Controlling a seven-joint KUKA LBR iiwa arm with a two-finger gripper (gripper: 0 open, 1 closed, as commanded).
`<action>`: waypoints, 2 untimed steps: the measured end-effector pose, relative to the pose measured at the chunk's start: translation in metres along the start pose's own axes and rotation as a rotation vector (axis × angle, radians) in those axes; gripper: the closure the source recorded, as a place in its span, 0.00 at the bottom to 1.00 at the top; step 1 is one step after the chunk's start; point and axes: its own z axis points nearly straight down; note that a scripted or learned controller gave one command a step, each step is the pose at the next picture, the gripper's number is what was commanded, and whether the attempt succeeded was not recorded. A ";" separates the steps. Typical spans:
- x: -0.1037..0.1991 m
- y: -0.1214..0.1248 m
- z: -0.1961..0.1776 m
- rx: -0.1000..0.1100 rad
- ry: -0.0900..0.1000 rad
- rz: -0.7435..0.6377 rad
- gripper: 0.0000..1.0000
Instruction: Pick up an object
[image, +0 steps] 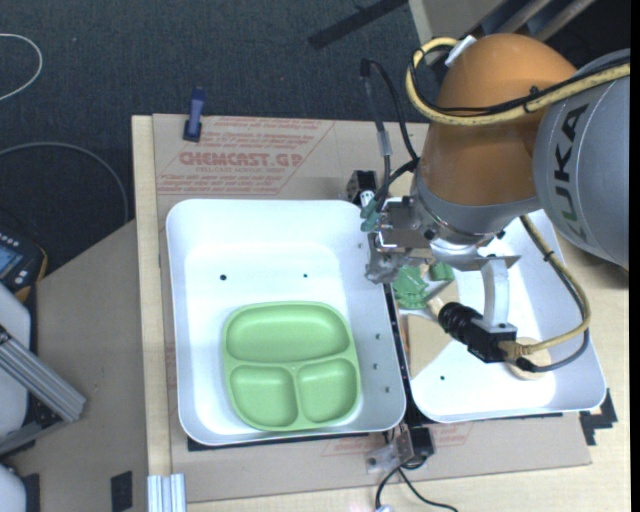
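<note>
Two white bins sit side by side, and in the right one the gripper hangs right over a small green thing, grip unclear.

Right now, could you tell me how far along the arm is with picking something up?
Done: the arm has reached into the right bin, with the gripper low near its left wall. In hand: a small green object sits just under the gripper, but whether it is gripped cannot be told. Left: a confirmed grasp and the lift. The green divided plate lies flat in the left bin.
</note>
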 end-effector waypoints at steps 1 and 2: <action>-0.007 -0.028 -0.027 -0.007 -0.003 0.008 1.00; 0.001 -0.031 -0.117 -0.017 -0.001 0.007 1.00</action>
